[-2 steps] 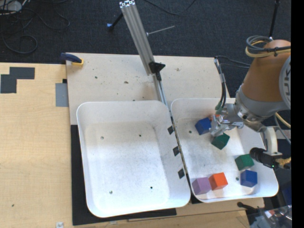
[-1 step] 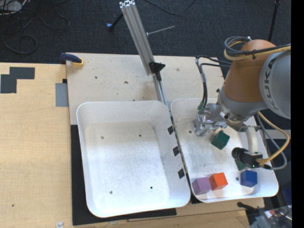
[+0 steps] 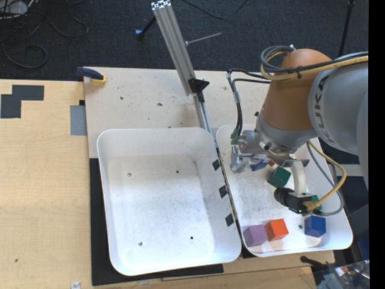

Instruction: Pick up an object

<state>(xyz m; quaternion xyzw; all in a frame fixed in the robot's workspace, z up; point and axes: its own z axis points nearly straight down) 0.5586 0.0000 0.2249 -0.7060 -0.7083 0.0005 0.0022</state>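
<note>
The gripper (image 3: pixel 242 156), a cluster of grey metal parts below the arm's (image 3: pixel 313 104) orange band, hangs low over the far left part of the right bin (image 3: pixel 340 236); whether it is open or closed cannot be told, and nothing can be seen held in it. The right bin, a shallow white tray with rounded corners, serves as landmark. Inside it, just right of the gripper, a dark green block (image 3: pixel 279 177) sits tilted, one corner toward the bin's near edge, partly covered by the wrist. Along the bin's near edge stand three more cubes in a row: a pale purple block (image 3: pixel 255 235) nearest the left wall, an orange block (image 3: pixel 277 229) touching or just beside it, and a blue block (image 3: pixel 314 226) well to their right. The cubes have no clear long axis. A black and yellow cable (image 3: pixel 325 194) loops above the bin between the green and blue blocks. Left of the right bin, touching it wall to wall, lies the left bin (image 3: pixel 108 155), larger, white and speckled with dark dots. Behind both bins a ribbed aluminium rail (image 3: pixel 175 44) slants away over the wooden bench (image 3: pixel 138 98).
</note>
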